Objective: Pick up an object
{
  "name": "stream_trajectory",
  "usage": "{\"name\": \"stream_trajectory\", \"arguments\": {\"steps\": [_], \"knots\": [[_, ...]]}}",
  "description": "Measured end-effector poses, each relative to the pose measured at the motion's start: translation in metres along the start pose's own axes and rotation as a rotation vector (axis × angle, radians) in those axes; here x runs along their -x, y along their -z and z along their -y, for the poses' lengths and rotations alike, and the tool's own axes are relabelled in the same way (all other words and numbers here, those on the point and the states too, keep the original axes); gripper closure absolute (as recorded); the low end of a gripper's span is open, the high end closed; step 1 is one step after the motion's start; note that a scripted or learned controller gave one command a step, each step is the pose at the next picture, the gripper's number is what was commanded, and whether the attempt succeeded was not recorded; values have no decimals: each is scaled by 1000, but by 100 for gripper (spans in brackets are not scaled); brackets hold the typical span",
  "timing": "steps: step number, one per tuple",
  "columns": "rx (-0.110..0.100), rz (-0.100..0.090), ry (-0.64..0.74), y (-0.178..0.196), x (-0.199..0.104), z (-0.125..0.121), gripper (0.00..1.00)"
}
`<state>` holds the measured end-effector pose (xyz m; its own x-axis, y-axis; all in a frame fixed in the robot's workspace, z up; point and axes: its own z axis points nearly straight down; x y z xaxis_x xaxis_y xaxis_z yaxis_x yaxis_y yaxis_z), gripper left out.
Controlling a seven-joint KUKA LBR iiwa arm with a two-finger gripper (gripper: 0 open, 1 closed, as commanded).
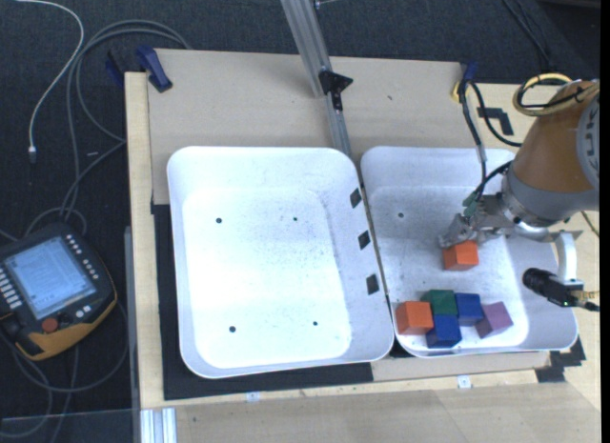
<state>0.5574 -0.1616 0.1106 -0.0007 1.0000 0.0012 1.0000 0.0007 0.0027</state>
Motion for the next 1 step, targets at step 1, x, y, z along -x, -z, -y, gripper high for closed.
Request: {"name": "stream_trajectory", "arguments": {"steps": [1], "knots": [[2,-1,7,48,-64,4,100]]}}
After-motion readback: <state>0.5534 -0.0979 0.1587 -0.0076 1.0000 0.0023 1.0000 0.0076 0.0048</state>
